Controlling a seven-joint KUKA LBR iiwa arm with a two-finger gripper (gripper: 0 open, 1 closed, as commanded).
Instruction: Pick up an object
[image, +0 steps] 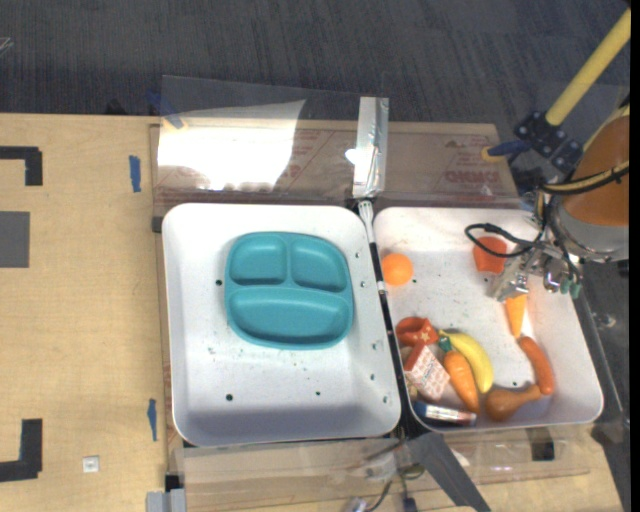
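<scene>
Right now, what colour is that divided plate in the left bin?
Teal blue-green all over, no pattern. The divided plate shows plainly in the camera view.

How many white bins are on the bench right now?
2. The left shallow white bin holds a teal divided plate; the right shallow white bin holds toy foods, with the gripper above it.
</scene>
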